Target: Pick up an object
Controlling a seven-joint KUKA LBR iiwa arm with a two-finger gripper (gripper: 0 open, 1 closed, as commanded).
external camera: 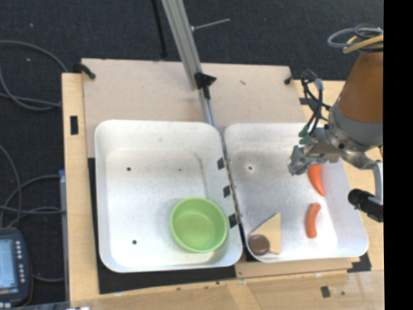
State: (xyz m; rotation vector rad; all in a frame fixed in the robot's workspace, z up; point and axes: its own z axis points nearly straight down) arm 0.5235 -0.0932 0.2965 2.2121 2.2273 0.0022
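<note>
While you look down from the near edge of the worktop, the left bin holds a green bowl at its 5 o'clock corner. In the right bin, a tan wedge with a brown round piece lies at 7 o'clock, and an orange sausage lies at 4 o'clock. Farther back, at 2 o'clock, the claw hovers just beside a second orange sausage; you cannot tell whether it is parted or closed.

Green bowl in left bin, tool above right bin
</note>
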